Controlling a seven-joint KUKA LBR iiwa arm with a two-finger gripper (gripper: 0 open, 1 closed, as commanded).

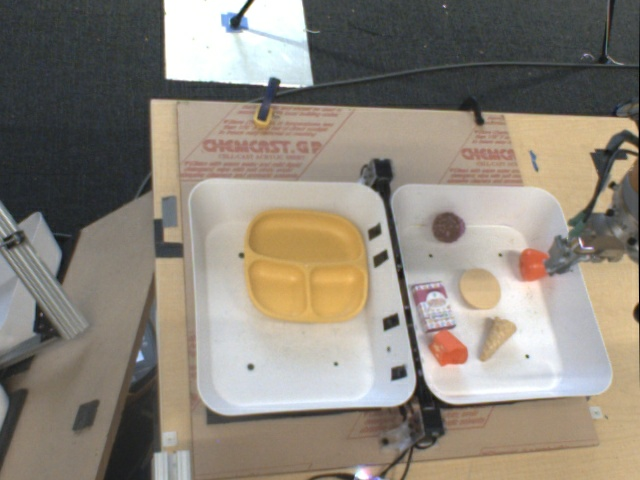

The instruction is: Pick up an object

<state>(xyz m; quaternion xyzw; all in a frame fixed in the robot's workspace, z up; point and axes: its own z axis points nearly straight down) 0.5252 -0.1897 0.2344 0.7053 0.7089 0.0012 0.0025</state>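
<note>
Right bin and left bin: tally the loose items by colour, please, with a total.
Yellow: 1, the divided tray in the left bin.
Orange-red: 2, one block and one piece by the gripper.
Tan: 2, round disc and cone.
Dark maroon: 1, round patty.
Red-and-white: 1, small box.
Total: 7

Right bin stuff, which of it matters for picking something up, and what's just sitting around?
For the job: gripper at the right bin's right wall; orange block beside it; dark disc; tan disc; small box; red piece; cone.

Lying about: yellow tray in the left bin; cable.
</note>
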